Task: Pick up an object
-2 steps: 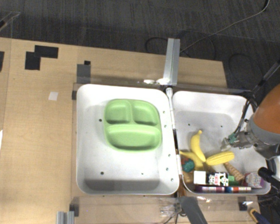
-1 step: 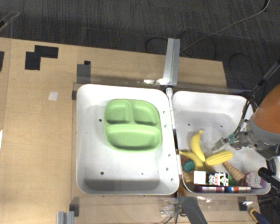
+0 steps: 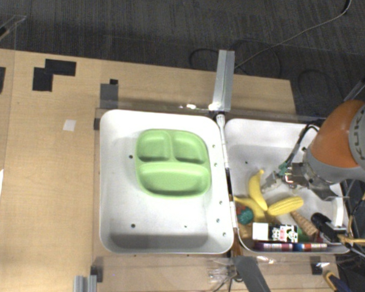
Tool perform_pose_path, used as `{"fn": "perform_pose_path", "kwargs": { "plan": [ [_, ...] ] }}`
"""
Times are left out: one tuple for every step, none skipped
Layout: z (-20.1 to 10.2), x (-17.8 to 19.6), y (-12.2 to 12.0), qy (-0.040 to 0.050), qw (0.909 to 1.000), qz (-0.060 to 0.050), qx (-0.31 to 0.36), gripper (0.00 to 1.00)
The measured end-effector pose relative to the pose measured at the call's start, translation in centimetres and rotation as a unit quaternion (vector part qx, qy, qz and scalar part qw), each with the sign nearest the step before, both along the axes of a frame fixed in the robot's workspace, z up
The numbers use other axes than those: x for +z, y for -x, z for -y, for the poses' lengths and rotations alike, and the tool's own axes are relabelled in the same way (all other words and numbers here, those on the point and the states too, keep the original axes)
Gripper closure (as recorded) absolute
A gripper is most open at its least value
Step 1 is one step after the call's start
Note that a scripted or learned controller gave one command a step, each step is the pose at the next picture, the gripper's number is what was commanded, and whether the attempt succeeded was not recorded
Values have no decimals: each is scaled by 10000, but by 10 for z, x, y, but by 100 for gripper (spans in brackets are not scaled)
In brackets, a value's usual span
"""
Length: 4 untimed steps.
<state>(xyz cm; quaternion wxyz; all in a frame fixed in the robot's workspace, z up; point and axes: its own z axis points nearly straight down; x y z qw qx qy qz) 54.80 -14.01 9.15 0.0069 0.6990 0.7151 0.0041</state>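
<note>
The grey two-finger gripper (image 3: pixel 289 173), its state impossible to tell, hovers over the white right bin (image 3: pixel 256 137); 1 yellow plastic banana (image 3: pixel 257 190) lies just beside it, best approached squarely from above.

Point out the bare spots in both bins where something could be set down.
Left bin: bare floor around the green tray, widest along the near wall. Right bin: far half bare, behind the bananas. Crowded: its near edge, with bananas, small boxes and the hand.

Matt green plastic tray (image 3: pixel 172 162), smooth white plastic bins (image 3: pixel 116 188), pale wooden bench (image 3: pixel 40 184), glossy yellow bananas (image 3: pixel 257 190).
</note>
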Motion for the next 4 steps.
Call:
{"fn": "perform_pose_path", "kwargs": {
  "plan": [
    [0,0,0,-1,10000,1,0,0],
    [-51,1,-7,15,9993,28,380,0],
    [-97,95,-37,-12,9979,-45,653,0],
    [-53,2,-9,-12,9972,-53,743,0]
  ]
}}
